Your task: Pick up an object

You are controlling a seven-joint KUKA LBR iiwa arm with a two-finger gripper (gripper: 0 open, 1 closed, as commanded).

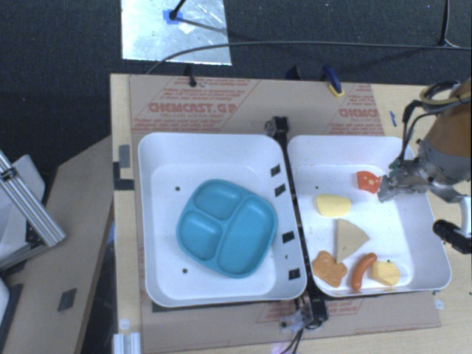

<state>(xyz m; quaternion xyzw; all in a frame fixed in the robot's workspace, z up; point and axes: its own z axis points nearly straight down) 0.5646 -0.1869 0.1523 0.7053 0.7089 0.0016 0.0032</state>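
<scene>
Closest to us, the sausage (pixel 363 269) sits crowded between neighbours, while our gripper (pixel 389 188), whose state we cannot tell, hovers beside the red piece (pixel 367 180) and may nudge it aside.

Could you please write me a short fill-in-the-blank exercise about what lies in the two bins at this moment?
1. The blue divided plate lies in the ____ bin.
2. The sausage lies between the brown toy and the ____ cheese cube.
3. The gripper is beside the small ____ item near the right bin's far side.
4. The plate has ____ compartments.

Missing words: left; yellow; red; three
</scene>
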